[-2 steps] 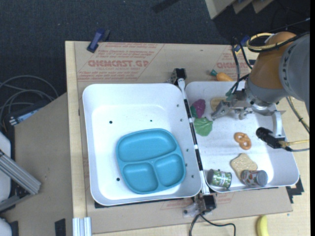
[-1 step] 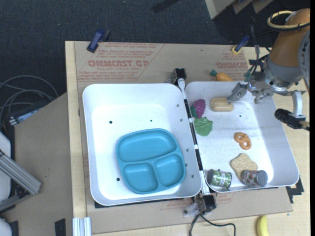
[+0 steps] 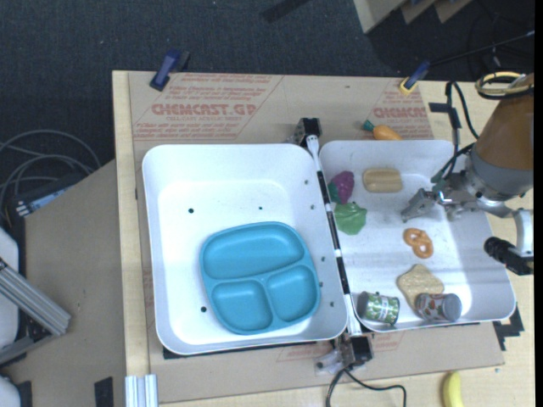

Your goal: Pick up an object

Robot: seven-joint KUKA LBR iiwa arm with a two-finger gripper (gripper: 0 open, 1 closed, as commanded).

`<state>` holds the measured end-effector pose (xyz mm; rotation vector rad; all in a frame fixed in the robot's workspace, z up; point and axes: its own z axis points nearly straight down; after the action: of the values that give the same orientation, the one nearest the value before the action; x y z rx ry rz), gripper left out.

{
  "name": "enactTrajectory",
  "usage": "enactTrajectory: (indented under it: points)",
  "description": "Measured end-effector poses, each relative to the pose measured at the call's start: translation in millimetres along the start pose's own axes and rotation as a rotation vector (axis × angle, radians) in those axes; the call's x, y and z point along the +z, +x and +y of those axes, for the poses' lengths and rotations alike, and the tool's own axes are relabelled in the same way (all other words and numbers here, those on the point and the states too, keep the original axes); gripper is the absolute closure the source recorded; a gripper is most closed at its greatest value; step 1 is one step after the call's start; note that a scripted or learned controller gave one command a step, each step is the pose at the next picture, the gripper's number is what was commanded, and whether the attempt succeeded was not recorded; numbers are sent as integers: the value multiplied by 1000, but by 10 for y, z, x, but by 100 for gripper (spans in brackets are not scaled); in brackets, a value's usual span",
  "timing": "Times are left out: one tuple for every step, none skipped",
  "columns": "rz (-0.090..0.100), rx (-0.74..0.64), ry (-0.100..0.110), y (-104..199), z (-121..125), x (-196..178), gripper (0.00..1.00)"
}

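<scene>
Tool hovers with fingers apart over the right bin, gripping nothing, just above the pretzel. Bread roll lies nearby; a blue divided tray fills the left bin.

Red print reading "CHEMCAST GP" stands on the brown bench sheet, repeated partly at its right.
</scene>
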<state>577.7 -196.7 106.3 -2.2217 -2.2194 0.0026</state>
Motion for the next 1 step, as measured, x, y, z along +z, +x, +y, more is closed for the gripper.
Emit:
enactTrajectory:
  points:
    - [1,0,0,219,-392,225,0]
